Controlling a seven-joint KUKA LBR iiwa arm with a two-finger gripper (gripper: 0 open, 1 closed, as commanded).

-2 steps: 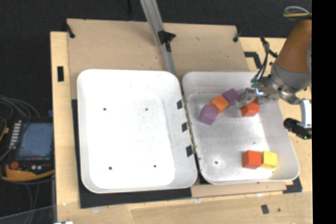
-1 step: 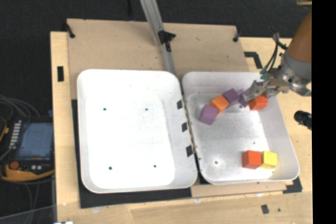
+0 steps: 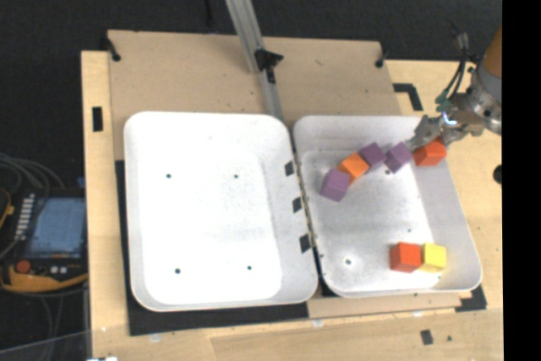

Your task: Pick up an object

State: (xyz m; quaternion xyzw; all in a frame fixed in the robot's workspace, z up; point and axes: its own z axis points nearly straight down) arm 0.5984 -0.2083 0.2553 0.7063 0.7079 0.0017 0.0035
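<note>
The gripper (image 3: 434, 134) hangs over the right bin's (image 3: 439, 207) far right corner, just beside a red block (image 3: 431, 154); whether its pincer is parted I cannot tell, perhaps touching the block.

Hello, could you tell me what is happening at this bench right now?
A grey robot arm reaches in from the right, its gripper low over the far right corner of the right-hand white bin, next to a red-orange block. A chain of purple, orange, purple and purple blocks lies beside it. An orange-red block and a yellow block sit near the front. The left-hand white bin adjoins it.
</note>
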